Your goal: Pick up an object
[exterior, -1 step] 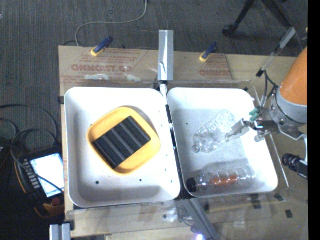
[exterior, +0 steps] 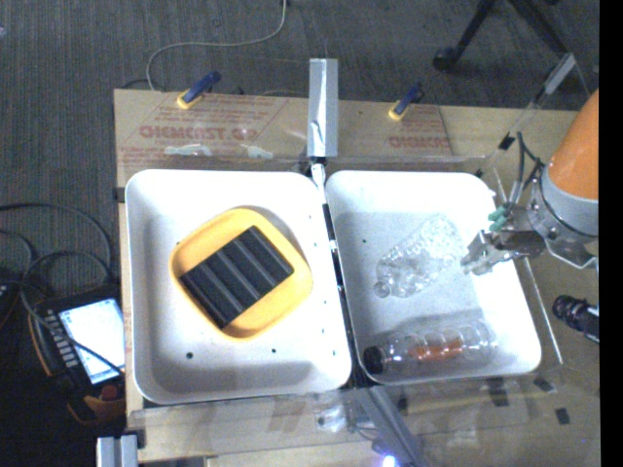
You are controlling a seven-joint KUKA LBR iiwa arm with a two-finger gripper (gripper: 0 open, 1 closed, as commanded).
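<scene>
In the right bin (exterior: 341,261), a crumpled clear plastic bottle (exterior: 421,256) lies near the middle. A second clear bottle (exterior: 428,348) with orange contents lies along the near edge. My gripper (exterior: 484,251) hovers at the right edge, just beside the crumpled bottle; I cannot tell its state. Nothing looks lifted yet. The left bin (exterior: 146,261) holds a yellow tray (exterior: 243,272). Red cardboard lettering is unreadable.

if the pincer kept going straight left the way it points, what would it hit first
Probably the crumpled clear plastic bottle, lying just left of the pincer in the right bin; height is unclear, so it might pass above.
</scene>
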